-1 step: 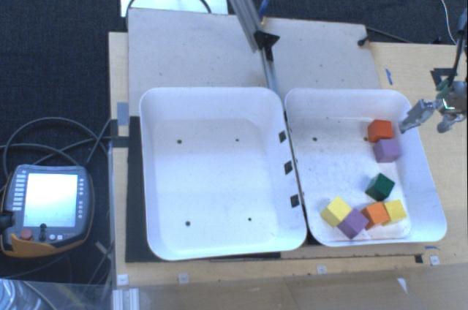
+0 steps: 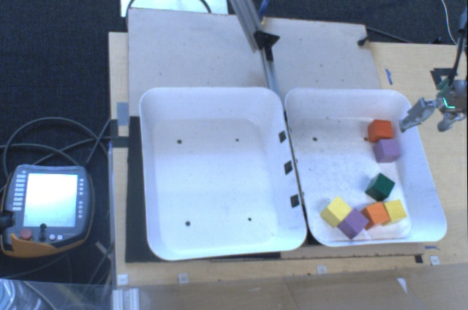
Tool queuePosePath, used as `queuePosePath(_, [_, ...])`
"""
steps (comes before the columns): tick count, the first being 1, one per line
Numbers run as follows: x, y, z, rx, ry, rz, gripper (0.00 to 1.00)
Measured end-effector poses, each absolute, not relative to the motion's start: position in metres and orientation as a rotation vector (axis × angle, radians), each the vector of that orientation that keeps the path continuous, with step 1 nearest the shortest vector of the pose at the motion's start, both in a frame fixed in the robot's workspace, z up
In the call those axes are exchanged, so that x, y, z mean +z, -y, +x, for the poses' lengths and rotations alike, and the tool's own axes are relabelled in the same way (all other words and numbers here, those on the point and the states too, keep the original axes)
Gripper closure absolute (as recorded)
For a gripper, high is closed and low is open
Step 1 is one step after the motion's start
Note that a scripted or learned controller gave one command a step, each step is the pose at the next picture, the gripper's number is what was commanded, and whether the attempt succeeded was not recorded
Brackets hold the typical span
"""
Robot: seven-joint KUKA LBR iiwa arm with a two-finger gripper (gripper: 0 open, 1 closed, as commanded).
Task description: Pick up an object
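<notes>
A single fixed camera sits high above the counter (image 2: 409, 67) and looks down at a slant, far enough back to take in both white bins whole, the left bin (image 2: 157, 155) toward 9 o'clock and the right bin (image 2: 424, 177) toward 3 o'clock. Dark floor (image 2: 58, 23) borders the counter from 9 round to 12 o'clock.

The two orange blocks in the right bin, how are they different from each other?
The upper orange block sits near the bin's far right rim, close to the gripper; the lower orange block sits near the front edge. The upper one touches just a purple block; the lower one is wedged between another purple block and a yellow block. Both look like similar-sized orange cubes.
</notes>
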State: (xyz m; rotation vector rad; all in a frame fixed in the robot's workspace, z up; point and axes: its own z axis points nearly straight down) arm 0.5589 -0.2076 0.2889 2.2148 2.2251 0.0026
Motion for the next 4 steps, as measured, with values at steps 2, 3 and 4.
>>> queuePosePath(2, [0.169, 0.210, 0.559, -0.002, -2.226, 2.221, 0.00])
queuePosePath(3, [0.125, 0.203, 0.558, -0.001, -2.227, 2.220, 0.00])
queuePosePath(4, [0.139, 0.204, 0.560, 0.003, -2.223, 2.214, 1.00])
